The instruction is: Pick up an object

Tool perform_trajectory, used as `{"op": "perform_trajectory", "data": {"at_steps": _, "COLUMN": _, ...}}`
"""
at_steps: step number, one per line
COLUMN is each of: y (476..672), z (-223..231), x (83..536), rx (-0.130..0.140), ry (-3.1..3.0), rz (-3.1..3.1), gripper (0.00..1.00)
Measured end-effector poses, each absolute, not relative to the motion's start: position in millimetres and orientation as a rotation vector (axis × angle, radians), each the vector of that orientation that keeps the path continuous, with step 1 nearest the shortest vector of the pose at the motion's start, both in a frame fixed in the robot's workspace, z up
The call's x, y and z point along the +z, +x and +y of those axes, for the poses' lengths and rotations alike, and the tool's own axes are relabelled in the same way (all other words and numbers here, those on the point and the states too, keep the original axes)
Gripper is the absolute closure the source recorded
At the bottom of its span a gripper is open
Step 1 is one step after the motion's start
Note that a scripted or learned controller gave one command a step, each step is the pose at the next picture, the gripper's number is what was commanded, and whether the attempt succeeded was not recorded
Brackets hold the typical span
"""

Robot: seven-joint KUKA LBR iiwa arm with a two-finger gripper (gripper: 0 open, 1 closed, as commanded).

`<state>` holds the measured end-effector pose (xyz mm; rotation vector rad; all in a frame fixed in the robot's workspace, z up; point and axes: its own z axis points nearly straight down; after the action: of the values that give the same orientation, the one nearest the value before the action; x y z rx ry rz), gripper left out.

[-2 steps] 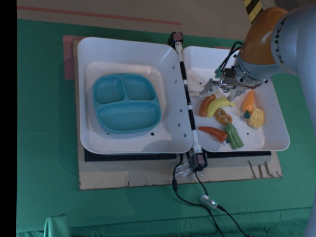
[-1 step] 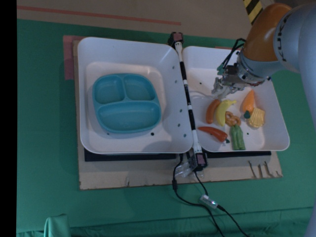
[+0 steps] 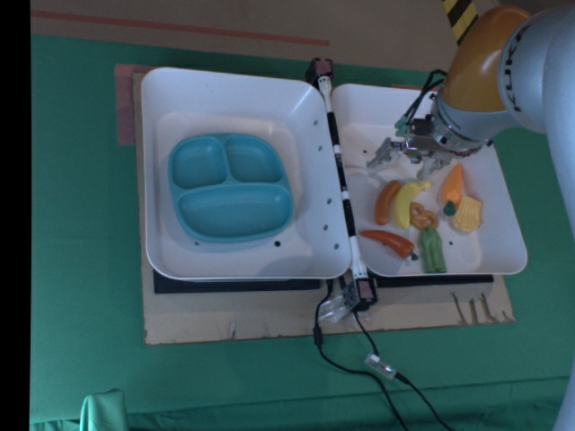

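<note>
Toy foods lie in the right bin [image 3: 503,254]: a sausage [image 3: 387,202], a banana [image 3: 410,201], a pretzel [image 3: 423,215], a red chili pepper [image 3: 388,240], a green vegetable [image 3: 434,250], a carrot [image 3: 452,187] and a yellow piece [image 3: 467,214]. My gripper [image 3: 406,153] hangs over the bin's upper middle, just above the sausage and banana. Its fingers are spread apart, with nothing between them.
The left bin [image 3: 180,97] holds a teal divided plate [image 3: 231,187]. A black-and-white bar [image 3: 337,164] runs between the bins. Cables [image 3: 359,348] trail off the cardboard base at the front. Green cloth surrounds the bench.
</note>
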<state>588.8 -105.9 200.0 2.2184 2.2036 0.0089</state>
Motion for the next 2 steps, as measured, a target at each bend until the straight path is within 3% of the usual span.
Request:
{"op": "perform_trajectory", "data": {"at_steps": 1, "y": 530.1, "z": -128.3, "x": 185.4, "rx": 0.02, "ry": 2.21, "rz": 2.203, "gripper": 0.0}}
{"op": "perform_trajectory", "data": {"at_steps": 2, "y": 531.3, "z": -129.3, "x": 195.1, "rx": 0.021, "ry": 2.211, "rz": 2.198, "gripper": 1.0}}
